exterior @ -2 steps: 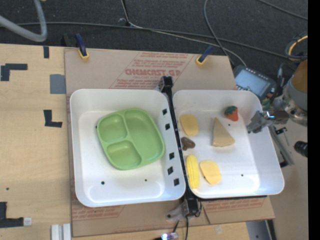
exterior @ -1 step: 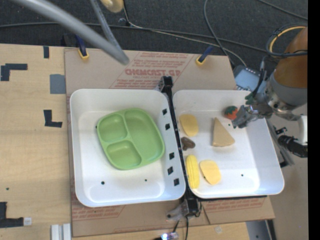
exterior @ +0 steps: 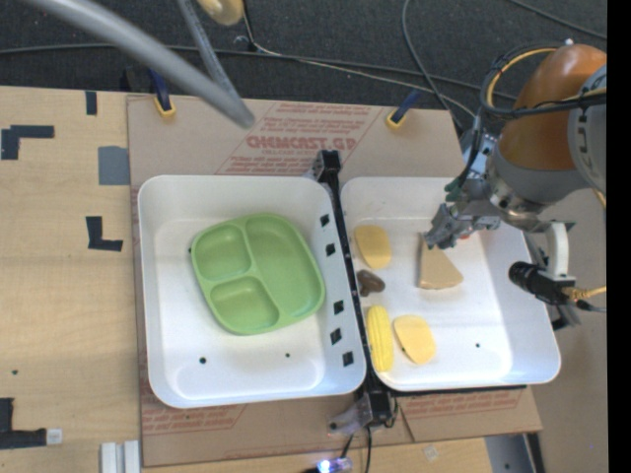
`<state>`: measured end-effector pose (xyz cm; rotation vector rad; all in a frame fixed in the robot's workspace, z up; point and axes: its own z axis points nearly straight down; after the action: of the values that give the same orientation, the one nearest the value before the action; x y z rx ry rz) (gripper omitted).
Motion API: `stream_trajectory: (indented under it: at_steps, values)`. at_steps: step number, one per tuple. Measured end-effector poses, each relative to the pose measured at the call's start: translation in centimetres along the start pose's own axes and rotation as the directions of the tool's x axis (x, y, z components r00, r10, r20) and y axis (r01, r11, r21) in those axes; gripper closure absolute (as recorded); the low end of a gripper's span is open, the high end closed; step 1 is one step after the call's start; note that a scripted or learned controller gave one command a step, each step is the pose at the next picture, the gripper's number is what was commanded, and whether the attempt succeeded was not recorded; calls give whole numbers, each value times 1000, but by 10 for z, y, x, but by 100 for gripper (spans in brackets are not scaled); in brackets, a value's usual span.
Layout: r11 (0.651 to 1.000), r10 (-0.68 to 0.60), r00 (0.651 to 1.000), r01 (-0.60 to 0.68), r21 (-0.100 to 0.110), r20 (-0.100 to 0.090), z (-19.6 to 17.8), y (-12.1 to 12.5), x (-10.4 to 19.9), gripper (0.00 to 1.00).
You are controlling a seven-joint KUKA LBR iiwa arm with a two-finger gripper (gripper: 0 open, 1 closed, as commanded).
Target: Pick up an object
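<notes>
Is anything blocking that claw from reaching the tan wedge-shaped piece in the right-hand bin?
Nothing visible does. The gripper hangs right at the top edge of the tan wedge in the right bin. The other pieces, such as the corn cob, lie off to the side nearer the divider.

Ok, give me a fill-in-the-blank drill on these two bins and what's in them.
1. The green divided tray lies in the ___ bin.
2. The corn cob lies along the right bin's ___ wall.
3. The gripper is at the top of the tan ___-shaped piece.
4. The green tray has ___ compartments.

Missing words: left; left; wedge; three
</notes>
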<state>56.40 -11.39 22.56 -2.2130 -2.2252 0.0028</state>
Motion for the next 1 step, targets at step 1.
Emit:
stream_trajectory:
  at_steps: [1]
  values:
    - [1000, -2, 1000, 2, -1, -1, -3, 6, 61, 100]
